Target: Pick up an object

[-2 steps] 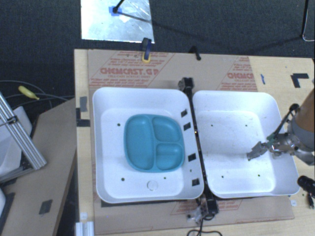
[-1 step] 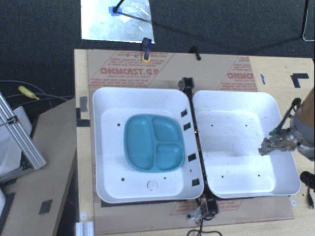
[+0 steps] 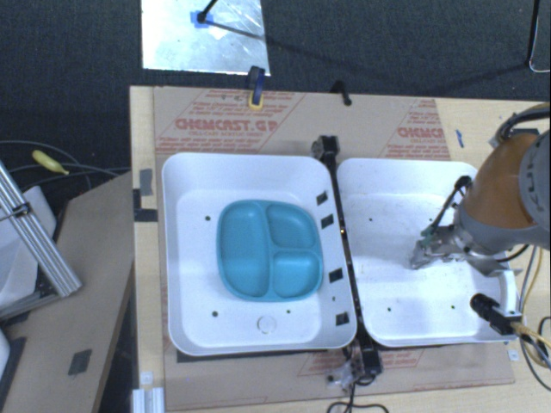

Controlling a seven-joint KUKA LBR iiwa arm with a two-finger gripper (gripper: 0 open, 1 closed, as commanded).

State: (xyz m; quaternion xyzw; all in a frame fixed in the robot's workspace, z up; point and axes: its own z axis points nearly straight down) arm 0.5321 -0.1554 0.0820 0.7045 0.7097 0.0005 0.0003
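A light blue divided plate (image 3: 269, 249) lies flat in the middle of the left bin (image 3: 185, 231). My gripper (image 3: 424, 256) hangs low over the floor of the right bin (image 3: 387, 222), a little right of the bin's middle. The grey arm with its orange band (image 3: 508, 192) reaches in above it from the right and hides part of that bin. I see nothing between the gripper and the bin floor.
A small pale round thing (image 3: 266, 323) sits near the front wall of the left bin. A black divider with clips (image 3: 337, 231) runs between the two bins. Brown cardboard (image 3: 232, 123) lies under and behind them.
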